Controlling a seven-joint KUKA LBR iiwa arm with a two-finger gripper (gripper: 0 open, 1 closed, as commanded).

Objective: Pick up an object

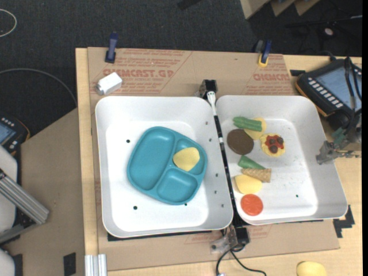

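Two smooth white bins sit side by side. The left bin (115,154) holds a glossy teal divided plate (150,171) carrying a rounded yellow piece (187,158). The right bin (299,165) holds small toy foods: a brown disc (240,141), green pods (247,122), an orange round (251,204). I cannot tell the gripper's state.
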